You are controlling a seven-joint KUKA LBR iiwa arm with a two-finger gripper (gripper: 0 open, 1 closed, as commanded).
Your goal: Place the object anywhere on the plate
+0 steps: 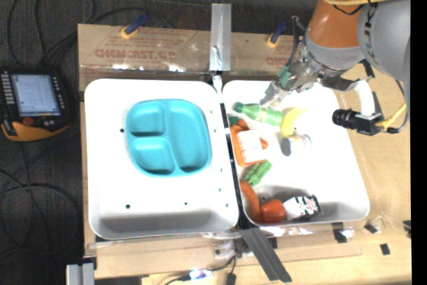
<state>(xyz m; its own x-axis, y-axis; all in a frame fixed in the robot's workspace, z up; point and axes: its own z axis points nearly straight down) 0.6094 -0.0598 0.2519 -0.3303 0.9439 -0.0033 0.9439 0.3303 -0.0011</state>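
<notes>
Turquoise plastic marks our goal: the plate (167, 135), split into compartments, lies alone in the left bin (107, 210) with nothing on it, so the task is not yet done. All the candidate things sit in the right bin (347, 183), crowded toward the wall it shares with the left one: a green bottle (259, 114) lying on its side, a yellow banana-like piece (291, 121) touching its far end, an orange-and-white carton (247, 146) just below, a small green item (256, 171), a red-orange piece (265, 209) and a black-and-white toy (303, 206) near the front rim. We see the tool (283, 87) hanging at the back of the right bin, just above the bottle and banana, tilted down toward them; nothing sits between its fingers, but we cannot tell whether they are spread or pressed together, since they blur against the bin. We judge it is lining up on the bottle or the banana, which lie nearest and least hemmed in. A risk we see: those two touch, so a descent may nudge one while catching the other. After a grasp, the carry must clear the divider between the bins on the tabletop (387, 170) to reach the plate
</notes>
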